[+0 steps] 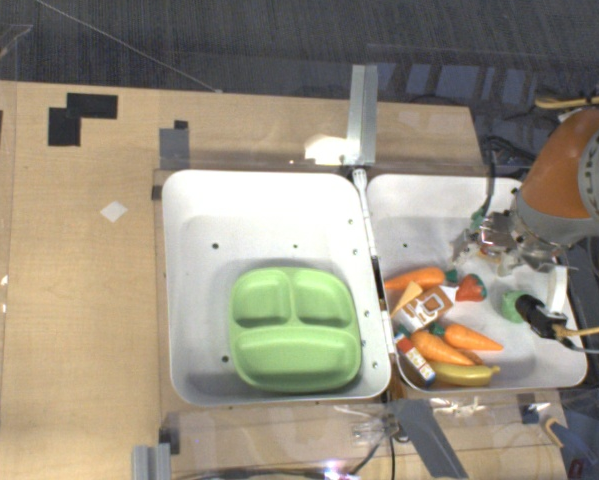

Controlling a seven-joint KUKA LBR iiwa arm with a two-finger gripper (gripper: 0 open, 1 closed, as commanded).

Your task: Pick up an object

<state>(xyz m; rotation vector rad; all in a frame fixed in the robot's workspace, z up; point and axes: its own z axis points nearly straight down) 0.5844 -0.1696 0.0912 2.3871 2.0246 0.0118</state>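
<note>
Pale wooden desk (69,298) under a dark carpeted floor edge carries two shallow white bins side by side. Left bin (209,208) holds a green divided tray (294,328) near its front. Right bin (419,213) holds a heap of toy food at its front left: a carrot (414,279), a small carton (425,308), a second carrot (471,338), a banana (465,373) and a strawberry (470,289). Just right of the strawberry, the pincer (499,240) hangs over the bin's right half; whether its fingers are open or closed cannot be told.
</note>
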